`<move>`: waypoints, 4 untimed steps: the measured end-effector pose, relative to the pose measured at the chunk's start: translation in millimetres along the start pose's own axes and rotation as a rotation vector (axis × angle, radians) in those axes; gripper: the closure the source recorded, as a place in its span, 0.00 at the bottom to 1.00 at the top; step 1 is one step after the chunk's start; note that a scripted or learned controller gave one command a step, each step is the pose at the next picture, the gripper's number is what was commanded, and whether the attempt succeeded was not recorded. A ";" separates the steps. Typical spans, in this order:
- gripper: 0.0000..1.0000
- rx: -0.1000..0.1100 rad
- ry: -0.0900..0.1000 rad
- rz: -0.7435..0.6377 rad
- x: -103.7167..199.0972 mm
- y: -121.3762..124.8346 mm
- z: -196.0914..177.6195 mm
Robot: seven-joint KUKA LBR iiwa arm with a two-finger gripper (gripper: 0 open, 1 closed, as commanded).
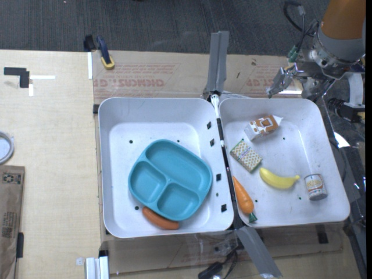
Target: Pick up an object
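- Near edge, left bin [107, 173]: a blue divided plate [170, 180] lies in the middle; an orange sausage-like piece [161, 219] lies touching the plate's near rim.
- Near edge, right bin [334, 173]: a toy carrot [243, 196] lies along the bin's left wall by the near left corner.
- Middle, right bin: a banana [279, 179] lies centrally, a small can [315, 186] just beside it toward the right wall, a patterned packet [245, 155] toward the left wall.
- Far part, right bin: a small carton [263, 126] stands apart from the walls.
- Far right corner of the counter: the hand [283, 80] hangs above the right bin's far rim, clear of every object; its grip state cannot be determined.
- Step in hand, as judged: approach; no object is grasped.
- Next move calls for travel toward the near edge and descent over one target; the carton is nearest.
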State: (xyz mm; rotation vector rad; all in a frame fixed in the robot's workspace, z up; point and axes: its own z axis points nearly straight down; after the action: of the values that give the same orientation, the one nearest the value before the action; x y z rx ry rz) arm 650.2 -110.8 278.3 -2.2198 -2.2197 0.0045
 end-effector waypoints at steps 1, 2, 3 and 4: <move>0.00 -0.002 -0.001 0.000 5.1 1.5 145.1; 0.00 -0.030 -0.002 0.095 -5.4 -0.3 170.0; 1.00 -0.047 -0.001 0.092 -2.9 5.1 154.5; 0.00 -0.045 -0.001 0.092 -2.6 4.8 155.4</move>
State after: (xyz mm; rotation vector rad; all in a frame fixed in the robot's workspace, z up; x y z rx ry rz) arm 654.3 -113.5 122.9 -2.3435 -2.1369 -0.0456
